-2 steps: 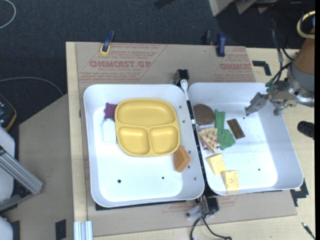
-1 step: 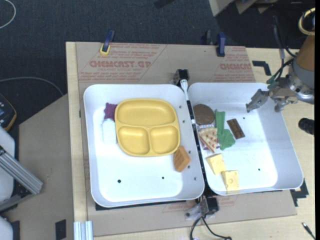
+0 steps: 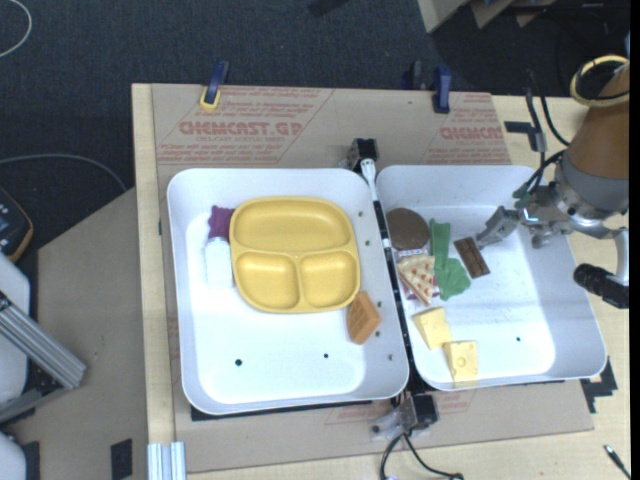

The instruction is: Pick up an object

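Hovering over the right bin (image 3: 560,353), the gripper (image 3: 497,230), fingers seemingly apart and empty, nears the brown bar (image 3: 471,257); next it must drop and close.

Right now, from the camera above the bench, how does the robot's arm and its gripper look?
The arm enters from the right of the camera view. Its visible part is a rounded orange-brown band above a grey wrist ring. Black cables run along it towards the bench edge. The gripper is grey metal, with thin fingers reaching out over the right bin. No markings can be read on it.
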### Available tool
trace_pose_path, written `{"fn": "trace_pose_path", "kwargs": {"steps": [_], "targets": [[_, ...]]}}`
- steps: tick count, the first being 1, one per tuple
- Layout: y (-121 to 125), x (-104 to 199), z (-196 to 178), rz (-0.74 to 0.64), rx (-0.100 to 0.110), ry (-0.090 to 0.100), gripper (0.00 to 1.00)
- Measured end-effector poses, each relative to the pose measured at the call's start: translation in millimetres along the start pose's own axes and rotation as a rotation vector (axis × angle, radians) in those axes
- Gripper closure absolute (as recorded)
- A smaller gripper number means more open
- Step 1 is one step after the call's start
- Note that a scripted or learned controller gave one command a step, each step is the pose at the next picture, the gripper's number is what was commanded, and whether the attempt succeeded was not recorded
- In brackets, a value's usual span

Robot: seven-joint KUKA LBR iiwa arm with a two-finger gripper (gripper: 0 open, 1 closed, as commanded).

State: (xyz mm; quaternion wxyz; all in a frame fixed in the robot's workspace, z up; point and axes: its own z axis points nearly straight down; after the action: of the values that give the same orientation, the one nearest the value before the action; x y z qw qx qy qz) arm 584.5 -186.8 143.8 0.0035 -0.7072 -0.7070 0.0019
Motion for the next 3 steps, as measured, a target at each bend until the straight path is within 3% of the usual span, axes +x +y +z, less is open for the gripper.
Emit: {"fn": "trace_pose_path", "kwargs": {"steps": [1, 2, 3], "targets": [[-1, 1, 54, -0.001, -0.001, 0.0, 0.0], [1, 0, 39, 0.0, -0.009, -0.003, 1.0], [2, 3, -4, -0.001, -0.013, -0.005, 1.0]]}}
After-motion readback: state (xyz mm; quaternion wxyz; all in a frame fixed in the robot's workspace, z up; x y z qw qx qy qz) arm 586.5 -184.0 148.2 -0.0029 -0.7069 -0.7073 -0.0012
